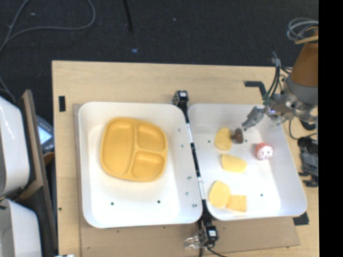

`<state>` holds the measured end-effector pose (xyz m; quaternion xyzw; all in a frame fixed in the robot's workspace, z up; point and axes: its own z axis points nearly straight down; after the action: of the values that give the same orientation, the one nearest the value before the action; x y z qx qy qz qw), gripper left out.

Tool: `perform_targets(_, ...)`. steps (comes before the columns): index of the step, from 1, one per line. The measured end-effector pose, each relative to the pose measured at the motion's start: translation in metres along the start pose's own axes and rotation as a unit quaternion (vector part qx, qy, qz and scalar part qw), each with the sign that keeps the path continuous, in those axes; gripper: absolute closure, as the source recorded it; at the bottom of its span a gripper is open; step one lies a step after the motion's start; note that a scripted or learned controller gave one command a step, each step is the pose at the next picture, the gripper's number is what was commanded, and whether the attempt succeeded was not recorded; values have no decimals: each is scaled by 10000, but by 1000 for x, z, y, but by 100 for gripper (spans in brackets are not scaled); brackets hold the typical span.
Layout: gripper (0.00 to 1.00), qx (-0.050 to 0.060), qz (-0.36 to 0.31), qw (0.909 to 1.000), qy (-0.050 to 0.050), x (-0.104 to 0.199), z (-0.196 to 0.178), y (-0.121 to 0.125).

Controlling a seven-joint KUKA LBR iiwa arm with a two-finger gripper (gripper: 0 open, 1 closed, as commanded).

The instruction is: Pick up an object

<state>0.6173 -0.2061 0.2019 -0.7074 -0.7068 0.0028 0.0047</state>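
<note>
The right bin [278,194] holds several objects. A yellow chip [223,138] lies near its upper middle, with a small brown lump [237,136] touching its right side. A pale yellow wedge [233,163] lies below them. A yellow round piece [218,194] and an orange-yellow square [237,203] sit by the front edge. A small red and white item [263,152] lies to the right. My gripper [250,121] reaches in from the right, slanting down toward the brown lump, its tip just above and right of it. Nothing shows in its grasp.
The left bin [91,197] holds a yellow divided plate [134,149]. The grey arm with its orange band [305,68] and cables stands over the right bin's far right corner. A black divider [194,159] runs between the bins.
</note>
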Motion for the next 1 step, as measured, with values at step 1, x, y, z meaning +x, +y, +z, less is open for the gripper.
perform_targets(1,0,-31,-6,10000,-6,0,-4,1)
